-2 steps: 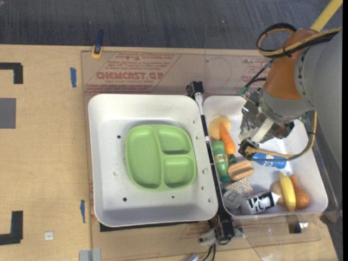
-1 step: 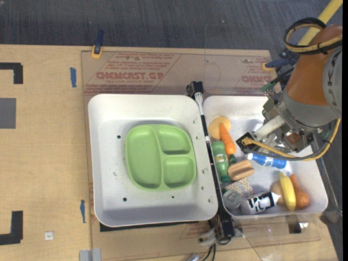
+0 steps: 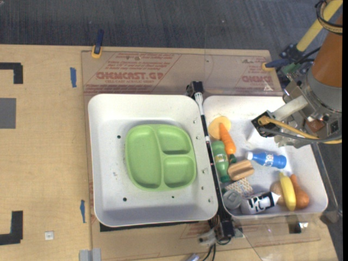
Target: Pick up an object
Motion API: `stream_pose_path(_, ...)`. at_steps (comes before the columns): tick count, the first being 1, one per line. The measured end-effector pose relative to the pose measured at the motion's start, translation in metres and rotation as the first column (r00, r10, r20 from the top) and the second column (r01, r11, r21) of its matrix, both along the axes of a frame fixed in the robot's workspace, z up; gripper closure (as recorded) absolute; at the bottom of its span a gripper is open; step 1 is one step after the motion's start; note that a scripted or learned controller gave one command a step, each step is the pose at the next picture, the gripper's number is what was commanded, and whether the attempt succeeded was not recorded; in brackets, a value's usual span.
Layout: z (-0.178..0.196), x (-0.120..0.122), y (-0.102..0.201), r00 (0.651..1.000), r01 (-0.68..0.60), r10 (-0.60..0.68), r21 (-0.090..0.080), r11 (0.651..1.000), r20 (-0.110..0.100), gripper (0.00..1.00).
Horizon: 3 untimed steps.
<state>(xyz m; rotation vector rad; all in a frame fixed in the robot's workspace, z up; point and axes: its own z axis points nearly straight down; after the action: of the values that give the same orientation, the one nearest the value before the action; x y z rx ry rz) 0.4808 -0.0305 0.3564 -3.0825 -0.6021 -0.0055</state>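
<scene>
The right bin (image 3: 318, 167) holds several small things. There is a yellow round piece (image 3: 218, 126), an orange carrot (image 3: 227, 141), a green bottle (image 3: 219, 160) and a brown bread-like piece (image 3: 240, 170). A blue and white bottle (image 3: 267, 160) lies mid-bin, and a yellow banana (image 3: 286, 191) rests beside an orange-brown piece (image 3: 300, 195). A black and white item (image 3: 260, 202) and a grey meshed item (image 3: 237, 191) lie at the front. My gripper (image 3: 318, 126) hangs over the bin's far right side, above and right of the blue and white bottle, and nothing shows in its hold.
The left bin (image 3: 103, 162) holds a green divided plate (image 3: 161, 156). A black ridge (image 3: 203, 129) separates the two bins. Clamps stand at the back edge of the cardboard-covered bench (image 3: 43, 145). The arm's orange band (image 3: 330, 58) rises at the right.
</scene>
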Motion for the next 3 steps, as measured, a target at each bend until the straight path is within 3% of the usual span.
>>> stream_pose_path(1,-0.134,-0.001,0.011,0.943,-0.331,0.332,0.005,0.943,-0.014,1.00)
stream_pose_path(2,-0.106,0.000,-0.003,0.999,-0.035,0.035,-0.002,0.999,-0.002,1.00)
stream_pose_path(3,-0.046,-0.001,-0.089,0.989,0.149,-0.149,-0.002,0.989,-0.004,1.00)
